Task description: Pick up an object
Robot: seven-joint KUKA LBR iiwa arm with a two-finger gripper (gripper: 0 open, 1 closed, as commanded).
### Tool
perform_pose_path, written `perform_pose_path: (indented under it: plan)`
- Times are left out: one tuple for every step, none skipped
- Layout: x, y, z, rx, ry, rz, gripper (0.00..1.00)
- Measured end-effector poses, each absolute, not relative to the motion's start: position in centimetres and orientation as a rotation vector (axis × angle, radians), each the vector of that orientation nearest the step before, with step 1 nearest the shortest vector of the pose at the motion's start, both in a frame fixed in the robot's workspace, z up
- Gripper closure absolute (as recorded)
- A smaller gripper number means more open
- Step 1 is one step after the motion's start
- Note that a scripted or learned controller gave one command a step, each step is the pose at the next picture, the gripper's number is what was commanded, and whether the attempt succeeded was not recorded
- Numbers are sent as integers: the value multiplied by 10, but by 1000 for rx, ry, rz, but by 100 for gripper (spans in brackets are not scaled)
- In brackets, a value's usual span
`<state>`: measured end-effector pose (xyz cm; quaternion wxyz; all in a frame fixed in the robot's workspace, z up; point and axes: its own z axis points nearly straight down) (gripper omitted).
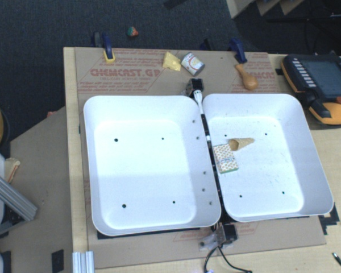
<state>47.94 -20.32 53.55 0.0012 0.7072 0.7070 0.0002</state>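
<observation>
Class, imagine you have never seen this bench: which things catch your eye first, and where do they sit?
Two shallow white bins fill the bench: the left bin and the right bin. In the right bin, near its left wall, lie a small patterned packet and, just above it, a tan cone-shaped piece. Behind the bins, a yellow wedge rests on the board.

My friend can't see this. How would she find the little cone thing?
Look in the right white bin, near its left wall beside the other bin. Two small things lie there. The cone is the upper one: tan and pointed, not flat and patterned like the little packet just below it.
</observation>
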Motion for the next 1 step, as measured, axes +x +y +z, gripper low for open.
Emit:
perform_pose_path:
  plan:
    - [479,-115,452,2218,2238,-6,0]
